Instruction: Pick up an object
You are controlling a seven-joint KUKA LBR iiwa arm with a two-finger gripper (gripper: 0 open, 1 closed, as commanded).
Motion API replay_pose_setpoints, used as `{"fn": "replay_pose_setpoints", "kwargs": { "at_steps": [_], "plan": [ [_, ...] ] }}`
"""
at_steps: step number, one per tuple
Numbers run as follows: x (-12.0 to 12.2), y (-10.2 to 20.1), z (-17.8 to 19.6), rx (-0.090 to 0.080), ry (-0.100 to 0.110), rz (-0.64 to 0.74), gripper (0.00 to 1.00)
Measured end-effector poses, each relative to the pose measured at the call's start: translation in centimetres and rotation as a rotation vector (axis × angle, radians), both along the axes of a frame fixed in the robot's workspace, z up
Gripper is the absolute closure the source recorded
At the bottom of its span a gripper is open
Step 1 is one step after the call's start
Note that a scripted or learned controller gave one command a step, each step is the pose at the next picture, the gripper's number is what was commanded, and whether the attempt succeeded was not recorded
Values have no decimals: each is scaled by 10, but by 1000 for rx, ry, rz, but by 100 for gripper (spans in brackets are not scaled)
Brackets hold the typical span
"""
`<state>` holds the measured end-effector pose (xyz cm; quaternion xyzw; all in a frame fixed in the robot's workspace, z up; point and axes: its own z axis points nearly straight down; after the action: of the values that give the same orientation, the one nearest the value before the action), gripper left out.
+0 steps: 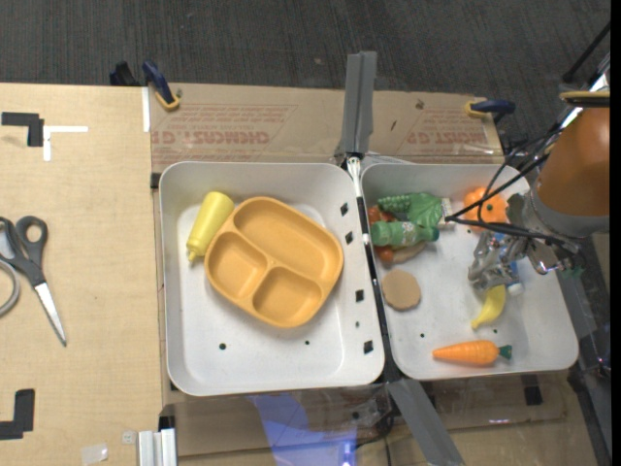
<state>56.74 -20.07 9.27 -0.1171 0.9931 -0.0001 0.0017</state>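
1. The desk (78, 260) carries two white bins side by side. The left bin (184, 357) holds a yellow divided plate (275, 260) and, touching the plate's far-left rim, a yellow bottle (208, 223).
2. The right bin (417, 352) holds the candidates for the pick: a green packet (412, 216) near its far-left corner, a tan disc (401, 289) by its left wall, an orange carrot (471, 353) along its near edge, a small banana (492, 305) towards its right side, and an orange toy (482, 205) near the far-right corner.
3. The jaws (495, 265) sit low over the right side of this bin, just above the banana's far end. Cables and the wrist crowd them, so I cannot tell how far open they are or whether anything is between them.
4. Judged from this, the banana is the likely target, and it appears to lie on the bin floor, not lifted.
5. Risks: the banana is curved and slim, so an off-centre closing could pinch one tip and let it swivel or squirt out.
6. The bin's right wall is close; a descent slightly too far right could strike it.
7. The loose cables near the orange toy could snag on it as the arm rises.
8. Scissors (34, 270) lie near the desk's left edge, well apart from everything.
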Motion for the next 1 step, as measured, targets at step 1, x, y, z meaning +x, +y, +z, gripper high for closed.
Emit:
{"fn": "replay_pose_setpoints", "kwargs": {
  "at_steps": [1],
  "plan": [
    [-68, 15, -1, 0, 2, 66, 100]
  ]
}}
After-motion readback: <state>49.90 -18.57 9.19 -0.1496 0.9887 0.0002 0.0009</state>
